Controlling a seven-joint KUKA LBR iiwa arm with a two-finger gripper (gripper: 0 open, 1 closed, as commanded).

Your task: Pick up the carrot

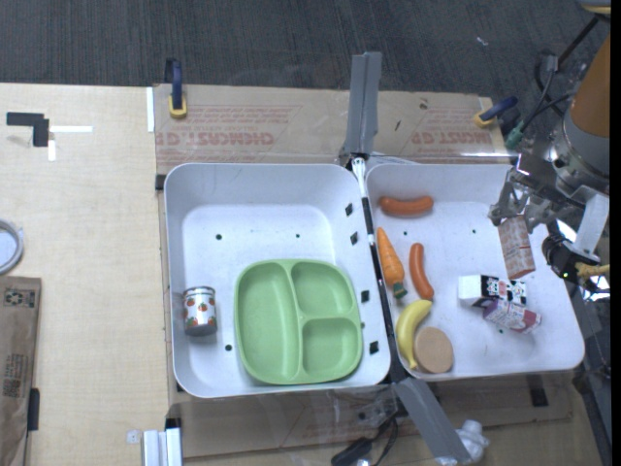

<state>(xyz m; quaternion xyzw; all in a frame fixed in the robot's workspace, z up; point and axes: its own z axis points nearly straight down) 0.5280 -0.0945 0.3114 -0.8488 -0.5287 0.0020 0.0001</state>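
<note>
Small orange plastic carrot [390,257] with green top, lying in the right white bin [466,187] against its left wall — long axis running near to far, well apart from the two-finger gripper [514,207] and to its left. Gripper at the bin's right edge, a red-and-white packet [517,248] hanging below it — whether gripped, impossible to tell.

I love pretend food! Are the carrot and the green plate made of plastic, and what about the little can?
The carrot looks like smooth toy plastic: even orange, slightly shiny, probably not real. The green plate also looks plastic, with a flat pastel colour, soft moulded dividers and a matte sheen. The little can seems metal, with a silvery reflective top and rim and a printed label, though it could be a plastic toy.
</note>
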